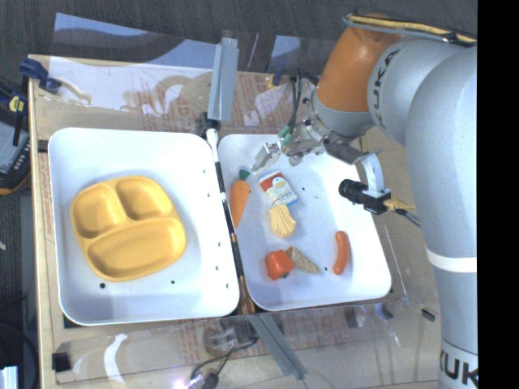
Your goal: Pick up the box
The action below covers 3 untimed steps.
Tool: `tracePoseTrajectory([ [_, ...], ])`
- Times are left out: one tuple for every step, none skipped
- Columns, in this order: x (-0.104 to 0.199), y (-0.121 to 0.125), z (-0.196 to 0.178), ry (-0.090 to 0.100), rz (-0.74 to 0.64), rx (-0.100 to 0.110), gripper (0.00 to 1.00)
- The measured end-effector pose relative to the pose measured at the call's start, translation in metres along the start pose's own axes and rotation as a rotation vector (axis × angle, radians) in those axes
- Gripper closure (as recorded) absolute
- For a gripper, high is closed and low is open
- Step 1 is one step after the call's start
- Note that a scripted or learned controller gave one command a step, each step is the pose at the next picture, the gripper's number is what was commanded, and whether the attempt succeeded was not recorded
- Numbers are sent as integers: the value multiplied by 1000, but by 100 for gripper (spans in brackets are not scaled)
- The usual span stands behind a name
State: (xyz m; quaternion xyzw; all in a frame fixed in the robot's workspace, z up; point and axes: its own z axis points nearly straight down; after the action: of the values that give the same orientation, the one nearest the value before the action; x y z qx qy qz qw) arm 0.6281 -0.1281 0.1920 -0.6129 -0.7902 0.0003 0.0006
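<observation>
White plastic bins are seen side by side on the counter (162, 96), the left bin (61, 298) bearing a yellow tray (128, 227). In the right bin (377, 286), the box (279, 190), a small carton with a red top, is seen lying near the middle, toward the far side, with the carrot (240, 201) just beside it on the left and the fries (281, 221) touching its near end. The pepper (278, 264), the cone (305, 260) and the sausage (341, 252) are spread closer to the near wall. The claw (280, 151) is held low over the far edge of that bin, just beyond the box; whether it is open or closed cannot be told from this angle, and nothing is seen gripped. A miss is judged likely if the descent is made off-centre: the box could be tipped or pushed against the fries, or the carrot could be caught instead, given how closely they are packed.
</observation>
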Motion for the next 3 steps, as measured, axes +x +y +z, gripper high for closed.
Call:
tracePoseTrajectory([
  [-43,-24,96,-4,25,-6,0],
  [-61,-5,99,-1,-33,-2,0],
  [-60,-3,88,-2,-37,-4,100],
])
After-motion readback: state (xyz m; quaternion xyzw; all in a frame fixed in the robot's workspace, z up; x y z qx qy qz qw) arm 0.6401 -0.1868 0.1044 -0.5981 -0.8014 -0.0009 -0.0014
